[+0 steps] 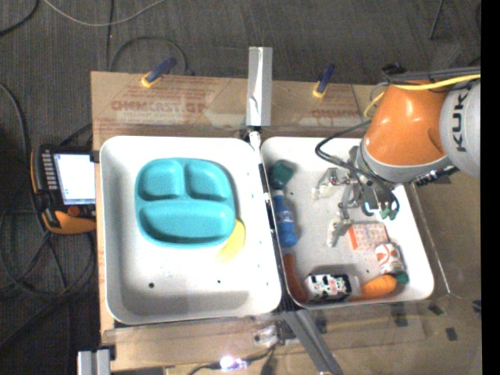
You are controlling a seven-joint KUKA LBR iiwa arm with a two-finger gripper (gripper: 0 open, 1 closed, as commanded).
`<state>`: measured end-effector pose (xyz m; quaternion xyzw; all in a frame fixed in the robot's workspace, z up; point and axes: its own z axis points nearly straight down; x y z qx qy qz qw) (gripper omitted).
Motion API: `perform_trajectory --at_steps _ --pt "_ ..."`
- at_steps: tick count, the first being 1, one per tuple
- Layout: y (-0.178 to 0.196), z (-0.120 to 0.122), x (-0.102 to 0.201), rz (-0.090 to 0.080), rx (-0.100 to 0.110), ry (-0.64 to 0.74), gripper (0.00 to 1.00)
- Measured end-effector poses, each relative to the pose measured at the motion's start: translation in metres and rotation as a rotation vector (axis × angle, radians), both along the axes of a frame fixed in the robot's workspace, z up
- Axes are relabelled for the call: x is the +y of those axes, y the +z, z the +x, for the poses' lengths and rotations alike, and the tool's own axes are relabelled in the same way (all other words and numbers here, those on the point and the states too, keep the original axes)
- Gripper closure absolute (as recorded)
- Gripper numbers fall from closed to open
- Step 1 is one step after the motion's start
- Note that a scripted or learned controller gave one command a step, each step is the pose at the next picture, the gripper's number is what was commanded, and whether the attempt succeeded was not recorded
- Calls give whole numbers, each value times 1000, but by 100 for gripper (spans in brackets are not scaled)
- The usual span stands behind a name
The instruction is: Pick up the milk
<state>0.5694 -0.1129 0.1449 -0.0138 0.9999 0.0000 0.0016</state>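
Milk (328, 287), a small black-and-white carton, is lying on its side against the near wall of the right bin (308, 151), just left of an orange carrot (379, 287). Well apart from it, toward the far half of the same bin, the gripper (337, 209) is hanging over bare white floor; its two pale metal fingers (339, 233) are standing spread, with nothing between them. Just right of the fingers, a red-and-white packet (367, 236) is lying flat, and a red-and-white can (388, 257) is sitting below that.

Both bins are resting side by side on a brown board (160, 104) with faded red print, held at its far edge by two yellow-handled clamps (157, 71). An upright grey post (259, 84) is rising where the bins meet. A dark grey carpet with loose cables is spreading around the bench, and a handheld pendant (66, 186) with a lit screen is lying to the left.

In the left bin (117, 287), a turquoise divided tray (186, 200) is covering part of a yellow banana-like thing (234, 243). Along the right bin's left wall, a teal object (280, 173), a blue bottle (284, 219) and a reddish piece (290, 270) are lining up; what the teal and reddish pieces are is hard to make out. The arm's orange band (402, 127) is hiding the bin's far right corner, and the grey link is running off the frame.
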Motion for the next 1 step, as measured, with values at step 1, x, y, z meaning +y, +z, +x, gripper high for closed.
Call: perform_trajectory --at_steps 1 --pt "10 2 2 5 -4 0 100"
